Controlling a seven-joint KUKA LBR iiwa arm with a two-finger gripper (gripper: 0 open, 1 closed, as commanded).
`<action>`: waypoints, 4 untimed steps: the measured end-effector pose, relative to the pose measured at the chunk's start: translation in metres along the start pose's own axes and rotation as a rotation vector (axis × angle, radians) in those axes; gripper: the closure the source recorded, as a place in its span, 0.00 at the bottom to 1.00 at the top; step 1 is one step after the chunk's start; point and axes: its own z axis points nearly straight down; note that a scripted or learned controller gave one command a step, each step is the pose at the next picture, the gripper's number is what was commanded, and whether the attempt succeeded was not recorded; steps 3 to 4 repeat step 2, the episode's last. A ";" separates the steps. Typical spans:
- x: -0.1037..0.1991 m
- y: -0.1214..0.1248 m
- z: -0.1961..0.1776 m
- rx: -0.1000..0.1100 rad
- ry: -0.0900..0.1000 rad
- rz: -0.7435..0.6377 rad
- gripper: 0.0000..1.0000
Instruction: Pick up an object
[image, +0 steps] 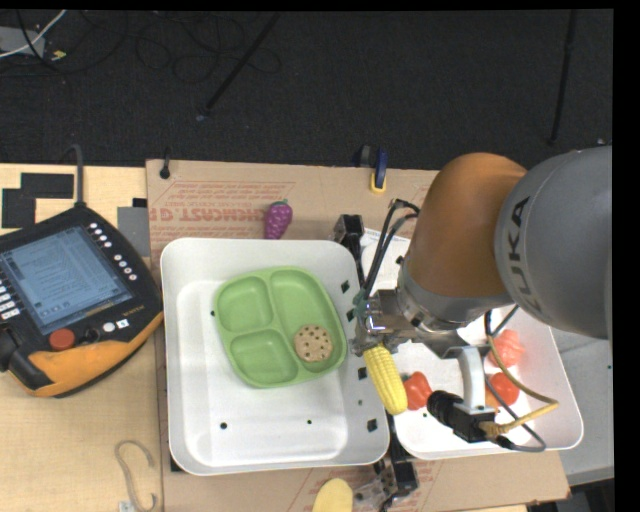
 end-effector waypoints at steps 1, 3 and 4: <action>0.000 0.004 0.001 0.001 -0.001 0.001 1.00; 0.003 0.009 0.007 0.002 -0.002 0.003 1.00; 0.003 0.009 0.007 0.002 -0.002 0.003 1.00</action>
